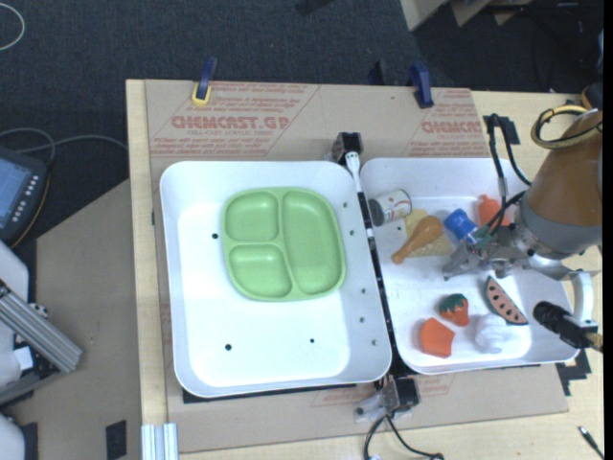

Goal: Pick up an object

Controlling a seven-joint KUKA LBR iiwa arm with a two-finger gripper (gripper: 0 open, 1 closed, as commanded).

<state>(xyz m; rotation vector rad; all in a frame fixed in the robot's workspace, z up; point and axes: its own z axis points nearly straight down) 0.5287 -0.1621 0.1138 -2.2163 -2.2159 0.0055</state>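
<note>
The right bin (406,295) holds several small toys. Among them are a tan ice-cream cone (418,239), a blue piece (459,222), a small can (392,205) and an orange piece (490,209). Nearer the front lie a strawberry (454,307), a watermelon slice (504,300), a red-orange block (435,337) and a white crumpled lump (491,334). My gripper (467,257) reaches in from the right and sits low in this bin. It is just below the blue piece and beside the wide end of the cone, with nothing visibly lifted.
The left bin (192,353) holds a green divided plate (283,243). A raised divider (369,257) runs between the bins. The grey and orange arm (565,199) covers the right bin's right side, with cables looping above it.
</note>
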